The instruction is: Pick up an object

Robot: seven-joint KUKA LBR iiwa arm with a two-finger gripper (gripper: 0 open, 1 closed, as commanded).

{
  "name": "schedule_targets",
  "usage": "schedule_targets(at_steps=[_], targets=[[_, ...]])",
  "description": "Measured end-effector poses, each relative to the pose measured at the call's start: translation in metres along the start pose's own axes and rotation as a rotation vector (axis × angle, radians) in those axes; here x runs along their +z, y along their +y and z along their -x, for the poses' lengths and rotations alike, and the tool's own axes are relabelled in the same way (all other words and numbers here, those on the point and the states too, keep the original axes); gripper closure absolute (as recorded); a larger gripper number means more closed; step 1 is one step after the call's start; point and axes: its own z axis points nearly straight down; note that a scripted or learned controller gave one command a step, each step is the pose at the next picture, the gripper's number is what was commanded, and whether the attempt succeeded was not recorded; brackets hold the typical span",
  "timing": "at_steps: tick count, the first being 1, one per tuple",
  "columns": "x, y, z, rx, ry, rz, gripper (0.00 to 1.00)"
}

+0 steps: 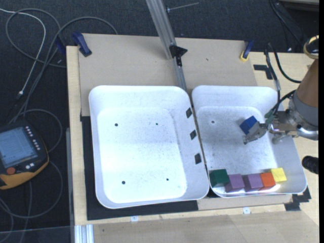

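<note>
Apparently your claw [254, 133] hung low in the right bin [230, 92], its tips just beside the blue block [248, 124]; whether they were apart or together you could not tell. That block sat tilted, alone mid-bin, well apart from the green [218, 177], purple [236, 181], orange [268, 179] and yellow [278, 174] blocks along the near wall. You risked nudging the tilted block aside on closing, leaving nothing gripped.

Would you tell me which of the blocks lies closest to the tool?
The blue block, alone mid-bin beside the tool; the others line the right bin's near edge.
</note>
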Motion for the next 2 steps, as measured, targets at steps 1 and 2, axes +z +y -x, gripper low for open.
schedule_targets(at_steps=[1, 2], targets=[[0.047, 0.084, 0.024, -0.002, -0.002, 0.002, 0.0], [0.13, 0.041, 0.044, 0.004, 0.002, -0.011, 0.0]])
